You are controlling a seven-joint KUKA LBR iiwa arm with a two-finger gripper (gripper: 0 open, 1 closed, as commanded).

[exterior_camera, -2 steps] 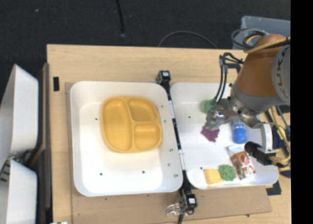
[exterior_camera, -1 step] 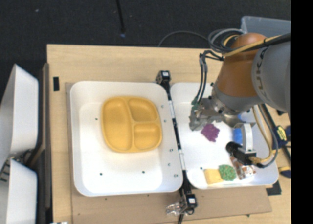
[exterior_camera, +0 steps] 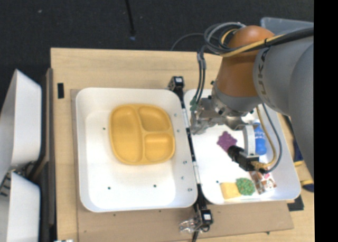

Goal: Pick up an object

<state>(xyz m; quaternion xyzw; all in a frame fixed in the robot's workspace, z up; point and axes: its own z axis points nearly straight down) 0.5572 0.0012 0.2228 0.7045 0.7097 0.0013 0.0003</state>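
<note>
My gripper (exterior_camera: 199, 121) hangs low over the upper left of the right bin (exterior_camera: 208, 188), close to the divider between the two bins. The grey arm with its orange band covers the bin's far half. In that bin a purple lumpy object (exterior_camera: 226, 140) lies just right of the gripper. A blue bottle (exterior_camera: 259, 139) lies farther right, partly under the arm. Near the front edge sit a yellow block (exterior_camera: 229, 190), a green knobbly object (exterior_camera: 245, 185) and a small red and white item (exterior_camera: 265, 183). Nothing shows held in the gripper.
The left bin (exterior_camera: 95, 183) holds a yellow divided plate (exterior_camera: 142, 133) lying flat near its middle. Bare white floor surrounds the plate. White containers (exterior_camera: 21, 119) stand off the bench at the far left.
</note>
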